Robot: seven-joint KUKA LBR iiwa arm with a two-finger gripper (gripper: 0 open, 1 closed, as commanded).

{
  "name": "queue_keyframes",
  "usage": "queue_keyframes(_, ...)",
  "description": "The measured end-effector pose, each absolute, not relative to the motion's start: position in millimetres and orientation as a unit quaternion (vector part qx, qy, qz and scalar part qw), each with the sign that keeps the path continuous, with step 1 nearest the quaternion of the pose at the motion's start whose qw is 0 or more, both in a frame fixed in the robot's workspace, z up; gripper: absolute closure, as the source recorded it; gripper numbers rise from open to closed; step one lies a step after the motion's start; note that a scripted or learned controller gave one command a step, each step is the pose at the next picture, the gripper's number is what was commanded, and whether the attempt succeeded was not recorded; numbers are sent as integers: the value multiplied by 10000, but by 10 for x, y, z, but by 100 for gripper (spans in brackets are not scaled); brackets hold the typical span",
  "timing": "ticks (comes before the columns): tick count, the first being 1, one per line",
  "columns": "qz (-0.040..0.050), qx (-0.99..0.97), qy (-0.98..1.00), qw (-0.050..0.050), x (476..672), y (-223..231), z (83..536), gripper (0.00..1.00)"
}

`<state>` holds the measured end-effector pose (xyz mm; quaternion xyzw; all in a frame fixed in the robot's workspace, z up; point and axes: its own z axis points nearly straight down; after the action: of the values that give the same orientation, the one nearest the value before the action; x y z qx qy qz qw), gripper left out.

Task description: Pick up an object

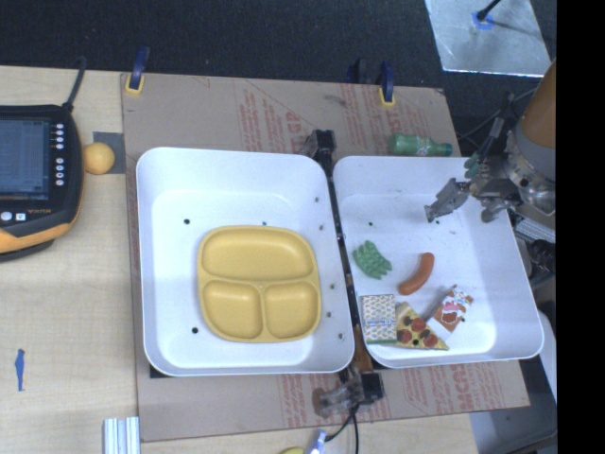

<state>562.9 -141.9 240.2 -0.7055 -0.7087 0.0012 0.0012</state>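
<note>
The two-finger metal gripper [465, 203] hangs with jaws apart and nothing between them over the right white bin [492, 253], so I'd judge it is at the approach step: the orange-red toy sausage [417, 272] below-left of the jaws needs a descent.

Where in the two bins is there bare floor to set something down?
Left bin: a bare band along its top edge, above the yellow tray, and a strip down its left wall. Right bin: the upper left, above the green toy and sausage. The bottom is crowded: box, pizza slice, red figure. The end effector hangs over the upper right.
</note>
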Motion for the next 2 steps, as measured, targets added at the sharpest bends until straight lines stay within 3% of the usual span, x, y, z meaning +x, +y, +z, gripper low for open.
queue_keyframes(1, 21, -7055, -7087, 15, 5621, -1592, 1689, 0)
queue_keyframes(2, 17, -7057, -7085, 18, 5328, -1356, 909, 0)
